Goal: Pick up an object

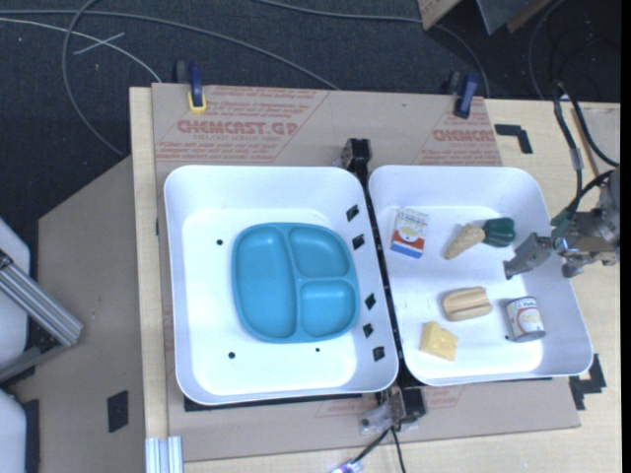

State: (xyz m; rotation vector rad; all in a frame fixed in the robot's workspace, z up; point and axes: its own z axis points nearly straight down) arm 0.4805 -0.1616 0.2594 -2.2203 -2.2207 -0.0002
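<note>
At right bin: five small things lie on its floor, any of them open to picking, none between the claw's fingers.
Can [525, 318]: lying on its side near the bin's right wall, toward the front corner, closest of all to the claw.
Bun [465, 304]: tan, oblong, mid-floor, just left of the can and apart from it.
Cheese [439, 341]: yellow wedge, in front of the bun and slightly left, near the front rim.
Corn [464, 240]: pale cob lying aslant, its dark green end [499, 230] pointing right toward the back wall.
Carton [409, 233]: small white box with red and blue print, left of the corn, near the wall between the bins.
Claw [529, 255]: at the right bin's [473, 179] right edge, above the can and right of the corn's green end; one dark finger shows pointing left and down over the rim. Whether it is released or clenched: cannot tell, as the parts run together at this angle.
Arm [592, 235]: reaches in from the right edge, with dark cables looping above it.
Left bin [197, 205]: touching the right bin along a dark seam.
Tray [295, 282]: blue, three sections, lying flat in the middle of the left bin.
Bench [256, 116]: brown board with red print, held at the back by two clamps [197, 85].
</note>
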